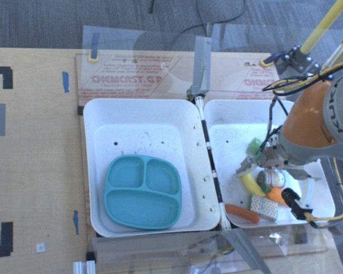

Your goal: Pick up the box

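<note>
Hovering my gripper (264, 174) low over the right bin (228, 116); I cannot tell its state. The box (264, 208) lies flat just below it — not yet lifted.

A single fixed camera looks down at a slant on the worktop (34, 170) from fairly high up. The divider (208, 153) between the two white bins sits slightly right of centre, and grey floor (74, 4) lies beyond it.
</note>
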Robot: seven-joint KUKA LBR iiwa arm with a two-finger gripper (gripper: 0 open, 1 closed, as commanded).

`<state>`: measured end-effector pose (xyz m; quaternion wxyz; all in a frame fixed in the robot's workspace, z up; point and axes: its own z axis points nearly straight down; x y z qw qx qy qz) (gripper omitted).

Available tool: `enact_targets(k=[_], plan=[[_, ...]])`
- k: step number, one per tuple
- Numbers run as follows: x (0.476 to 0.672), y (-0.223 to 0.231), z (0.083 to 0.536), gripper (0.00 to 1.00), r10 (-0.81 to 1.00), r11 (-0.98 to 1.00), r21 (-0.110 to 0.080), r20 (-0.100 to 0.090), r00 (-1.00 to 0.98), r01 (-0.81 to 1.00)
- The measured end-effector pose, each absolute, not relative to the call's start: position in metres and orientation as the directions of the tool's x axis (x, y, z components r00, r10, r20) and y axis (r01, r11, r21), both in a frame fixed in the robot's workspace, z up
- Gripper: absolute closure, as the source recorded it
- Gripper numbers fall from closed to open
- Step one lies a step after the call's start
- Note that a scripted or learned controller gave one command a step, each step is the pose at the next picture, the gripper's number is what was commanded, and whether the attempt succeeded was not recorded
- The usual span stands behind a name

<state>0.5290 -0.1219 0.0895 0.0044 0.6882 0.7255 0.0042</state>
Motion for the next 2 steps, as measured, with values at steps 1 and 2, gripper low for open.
enact_targets(k=[1,2], plan=[[0.484,-0.116,0.090,0.00,0.971,-0.238,0.014,0.002,0.238,0.971],[0.479,-0.172,0.120,0.00,0.888,-0.460,-0.002,-0.001,0.460,0.888]])
